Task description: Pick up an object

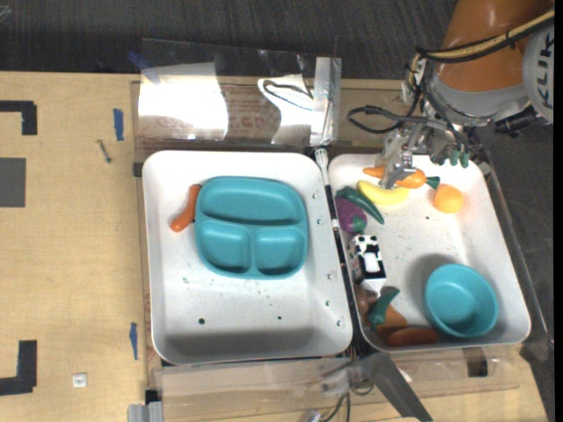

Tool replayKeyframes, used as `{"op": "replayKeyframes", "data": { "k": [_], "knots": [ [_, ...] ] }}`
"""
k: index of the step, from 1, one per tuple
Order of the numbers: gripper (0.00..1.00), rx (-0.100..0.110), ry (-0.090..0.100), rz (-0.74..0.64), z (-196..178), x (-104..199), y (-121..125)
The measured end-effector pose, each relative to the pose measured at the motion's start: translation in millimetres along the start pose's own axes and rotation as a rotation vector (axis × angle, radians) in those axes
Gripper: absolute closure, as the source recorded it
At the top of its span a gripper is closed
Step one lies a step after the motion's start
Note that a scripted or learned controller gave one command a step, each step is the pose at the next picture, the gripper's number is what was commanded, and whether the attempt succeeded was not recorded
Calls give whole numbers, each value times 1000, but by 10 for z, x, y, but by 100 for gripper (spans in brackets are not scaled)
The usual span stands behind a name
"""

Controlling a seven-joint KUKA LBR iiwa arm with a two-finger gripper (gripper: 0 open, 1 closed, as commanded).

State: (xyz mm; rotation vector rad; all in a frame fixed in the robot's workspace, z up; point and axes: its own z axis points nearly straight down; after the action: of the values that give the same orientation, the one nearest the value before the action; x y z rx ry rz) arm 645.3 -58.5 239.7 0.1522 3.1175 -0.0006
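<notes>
- I am watching the grey arm with its orange band (493, 25) reaching in from the right, and its two-finger gripper (400, 167) is hanging low over the far end of the right-hand shallow white bin (506, 236).
- I cannot tell whether the pincer is spread or pressed together; its tips are blurring into the toys beneath.
- Right under the tips I am seeing a small orange carrot-like toy (400, 178), with a yellow plastic banana (387, 194) lying just in front of it; whether the metal is touching either is unclear.
- A round orange fruit toy (449, 199) is sitting just beside them, toward the arm's side.
- A purple eggplant-like toy (352, 211) and a black-and-white cow figure (368, 258) are lying nearer along the bin's left wall.
- A teal plastic bowl (457, 299) is standing in the near corner, well apart from the pincer.
- The left white bin (167, 323) is holding a teal divided plate (251, 227) with an orange sausage-shaped toy (186, 209) touching its left edge.
</notes>
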Motion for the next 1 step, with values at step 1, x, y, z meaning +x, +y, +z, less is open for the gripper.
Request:
{"op": "replayKeyframes", "data": {
  "k": [1],
  "knots": [
    [100, -3, 9, -54, -236, -106, 477]
  ]
}}
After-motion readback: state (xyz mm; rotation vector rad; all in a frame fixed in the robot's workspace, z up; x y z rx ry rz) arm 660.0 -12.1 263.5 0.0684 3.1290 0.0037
